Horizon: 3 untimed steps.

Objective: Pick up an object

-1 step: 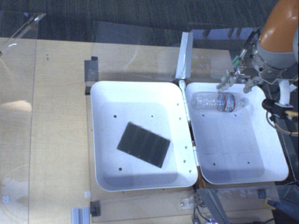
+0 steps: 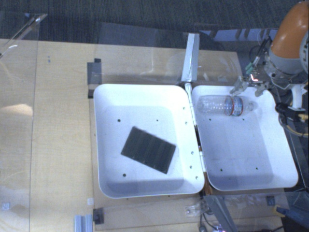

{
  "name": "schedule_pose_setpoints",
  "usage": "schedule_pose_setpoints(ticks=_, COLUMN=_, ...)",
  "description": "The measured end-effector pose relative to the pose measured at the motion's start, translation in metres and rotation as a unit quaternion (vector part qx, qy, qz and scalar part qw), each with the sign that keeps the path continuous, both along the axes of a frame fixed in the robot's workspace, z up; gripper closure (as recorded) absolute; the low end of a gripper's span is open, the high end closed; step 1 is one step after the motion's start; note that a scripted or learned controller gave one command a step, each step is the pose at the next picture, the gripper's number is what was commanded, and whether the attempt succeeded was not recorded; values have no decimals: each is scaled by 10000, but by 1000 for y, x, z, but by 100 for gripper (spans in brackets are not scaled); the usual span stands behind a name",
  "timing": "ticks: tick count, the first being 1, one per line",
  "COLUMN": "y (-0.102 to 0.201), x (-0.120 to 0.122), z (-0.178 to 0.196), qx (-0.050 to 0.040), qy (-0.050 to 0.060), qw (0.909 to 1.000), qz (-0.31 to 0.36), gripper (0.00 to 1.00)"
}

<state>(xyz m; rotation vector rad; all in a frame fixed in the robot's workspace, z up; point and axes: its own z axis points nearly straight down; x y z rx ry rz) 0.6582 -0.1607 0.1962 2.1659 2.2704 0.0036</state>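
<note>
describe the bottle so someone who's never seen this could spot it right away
Start at the right-hand white bin and look to its far edge. The clear plastic bottle lies there on its side, just below the end effector. It is see-through with a dark label band, unlike the flat dark rectangular pad in the left bin.

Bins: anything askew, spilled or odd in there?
No spill or damage shows. The clear bottle lies on its side at the far end of the right bin, near the gripper. The dark flat pad lies skewed to the walls of the left bin.
</note>
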Motion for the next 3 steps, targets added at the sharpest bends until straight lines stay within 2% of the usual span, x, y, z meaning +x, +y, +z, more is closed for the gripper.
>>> schedule_pose_setpoints(ticks=1, y=17, x=12, z=-77, qx=-10, qy=-39, qw=9968, qz=797, gripper=0)
schedule_pose_setpoints(ticks=2, y=-26, x=-37, z=-109, qx=-4, qy=-16, qw=9966, qz=819, gripper=0)
schedule_pose_setpoints(ticks=3, y=-45, x=-81, z=-108, qx=-7, qy=-25, qw=9984, qz=563, gripper=0)
